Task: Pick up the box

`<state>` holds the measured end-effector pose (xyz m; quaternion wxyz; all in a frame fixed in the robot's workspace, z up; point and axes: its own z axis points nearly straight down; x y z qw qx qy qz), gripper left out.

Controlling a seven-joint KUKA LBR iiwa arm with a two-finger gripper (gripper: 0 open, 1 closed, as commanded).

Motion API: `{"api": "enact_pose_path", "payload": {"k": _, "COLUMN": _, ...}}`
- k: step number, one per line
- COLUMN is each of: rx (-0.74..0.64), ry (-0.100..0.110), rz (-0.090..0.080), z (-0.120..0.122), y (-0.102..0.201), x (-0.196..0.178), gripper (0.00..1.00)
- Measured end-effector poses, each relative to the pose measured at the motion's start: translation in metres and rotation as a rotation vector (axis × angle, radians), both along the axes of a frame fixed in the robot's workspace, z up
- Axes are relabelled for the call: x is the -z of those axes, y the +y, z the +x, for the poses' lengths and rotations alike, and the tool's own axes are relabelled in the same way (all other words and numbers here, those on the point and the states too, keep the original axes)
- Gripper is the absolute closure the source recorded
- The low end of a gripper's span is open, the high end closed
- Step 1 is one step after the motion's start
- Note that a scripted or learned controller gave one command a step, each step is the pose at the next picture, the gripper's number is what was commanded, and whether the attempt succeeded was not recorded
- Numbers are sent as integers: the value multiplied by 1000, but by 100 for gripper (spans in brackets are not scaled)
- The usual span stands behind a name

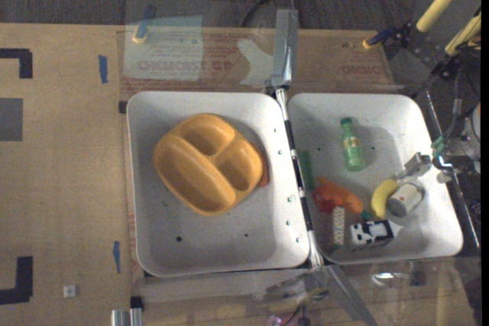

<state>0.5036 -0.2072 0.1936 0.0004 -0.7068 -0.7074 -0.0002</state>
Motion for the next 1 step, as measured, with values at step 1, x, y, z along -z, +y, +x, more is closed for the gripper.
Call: {"api": "enact_pose_path", "payload": {"k": 1, "rx": -37, "ry": -1, "rz": -1, "z": 64, "y": 49, "x": 76, "gripper": 0}}
